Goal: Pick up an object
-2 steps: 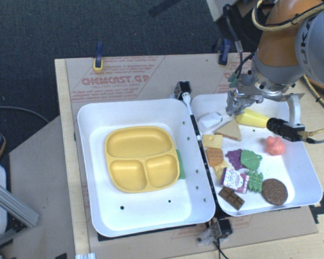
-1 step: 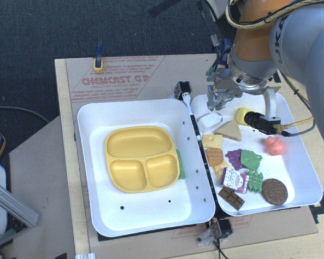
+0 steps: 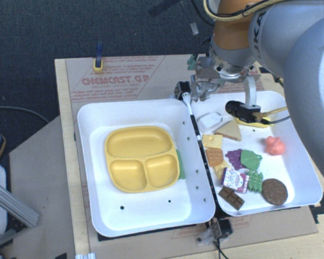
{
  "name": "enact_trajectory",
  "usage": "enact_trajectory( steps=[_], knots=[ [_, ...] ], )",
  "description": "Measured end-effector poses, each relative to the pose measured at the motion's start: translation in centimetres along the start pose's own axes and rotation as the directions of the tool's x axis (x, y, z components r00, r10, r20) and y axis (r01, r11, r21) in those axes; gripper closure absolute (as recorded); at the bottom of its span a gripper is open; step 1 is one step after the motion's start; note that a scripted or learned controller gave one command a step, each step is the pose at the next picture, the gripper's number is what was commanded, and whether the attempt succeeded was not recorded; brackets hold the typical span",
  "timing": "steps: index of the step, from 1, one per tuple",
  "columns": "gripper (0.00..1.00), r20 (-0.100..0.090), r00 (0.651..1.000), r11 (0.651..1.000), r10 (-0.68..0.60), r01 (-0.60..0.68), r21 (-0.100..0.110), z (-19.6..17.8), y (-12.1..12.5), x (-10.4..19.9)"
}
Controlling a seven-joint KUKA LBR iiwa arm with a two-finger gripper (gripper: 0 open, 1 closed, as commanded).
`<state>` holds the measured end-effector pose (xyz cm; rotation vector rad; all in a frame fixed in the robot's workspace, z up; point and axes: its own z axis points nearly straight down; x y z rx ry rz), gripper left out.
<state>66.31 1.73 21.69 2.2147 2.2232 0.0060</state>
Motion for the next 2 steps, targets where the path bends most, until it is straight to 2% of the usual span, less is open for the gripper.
enact_trajectory(
  steps=[1,2],
  knots=[
    [1.0,0.001,1.0,1.0,0.004,-0.004,0.001,-0.6,0.1,-0.6],
    [1.0,0.001,1.0,1.0,0.003,-0.003,0.001,-1.8,-0.4,0.4]
  ],
)
